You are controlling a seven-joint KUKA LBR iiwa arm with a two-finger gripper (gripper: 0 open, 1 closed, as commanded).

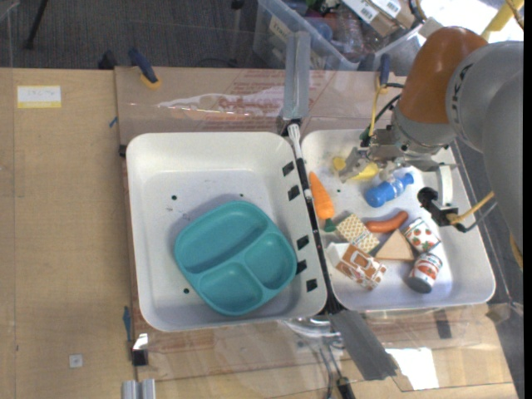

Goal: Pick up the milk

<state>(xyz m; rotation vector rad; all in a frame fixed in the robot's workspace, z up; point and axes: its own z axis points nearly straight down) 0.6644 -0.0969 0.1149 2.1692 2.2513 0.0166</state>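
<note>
Camera view: I want the milk carton (360, 264), front-left in the right bin (474, 285).
Light, stiff toy carton; I'd pinch its flat sides. Gripper (371, 158) hovers at the back, state unclear to me.

Arm (490, 81): grey KUKA iiwa, entering from the right edge of the camera view and reaching leftward over the far part of the right-hand bin.
Orange band (436, 73): wraps the arm just above the wrist, at the upper right, facing the camera.
Wrist (416, 135): grey, directly below the orange band, pointing downward; thin cables run alongside it.
Gripper (370, 160): two-finger unit below the wrist, lowered close to the bin's far left area; the fingers' spacing is too indistinct to judge.
</note>
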